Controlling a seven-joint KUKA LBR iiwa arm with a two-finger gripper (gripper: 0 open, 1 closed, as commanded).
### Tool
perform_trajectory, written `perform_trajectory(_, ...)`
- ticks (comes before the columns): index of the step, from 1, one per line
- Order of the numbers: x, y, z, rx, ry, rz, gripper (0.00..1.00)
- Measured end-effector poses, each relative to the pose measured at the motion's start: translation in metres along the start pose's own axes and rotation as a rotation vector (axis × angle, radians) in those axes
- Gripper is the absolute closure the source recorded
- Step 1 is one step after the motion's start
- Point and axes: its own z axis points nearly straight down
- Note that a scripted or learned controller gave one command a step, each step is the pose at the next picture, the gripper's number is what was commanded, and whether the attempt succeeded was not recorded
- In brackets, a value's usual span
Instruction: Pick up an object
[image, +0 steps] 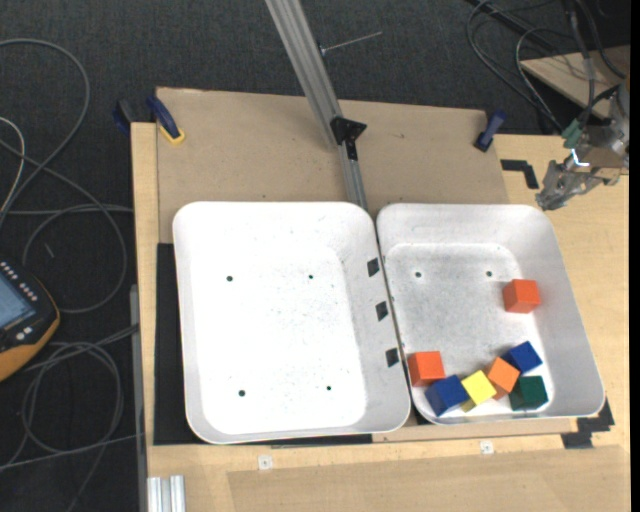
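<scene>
Grey and mostly cut off by the frame's right edge, the arm shows little more than its gripper, which hangs past the right bin's upper right corner, over the bench; whether it is open or closed cannot be told. No writing is legible anywhere. 7 blocks lie in the right bin: 1 orange block alone, 6 clustered near its front edge.
</scene>
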Motion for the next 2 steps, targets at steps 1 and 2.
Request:
perform_trajectory(1, 0.062, -0.011, 0.003, 0.008, 0.005, -0.005, 1.00)
perform_trajectory(2, 0.112, -0.016, 0.020, 0.009, 0.005, -0.005, 1.00)
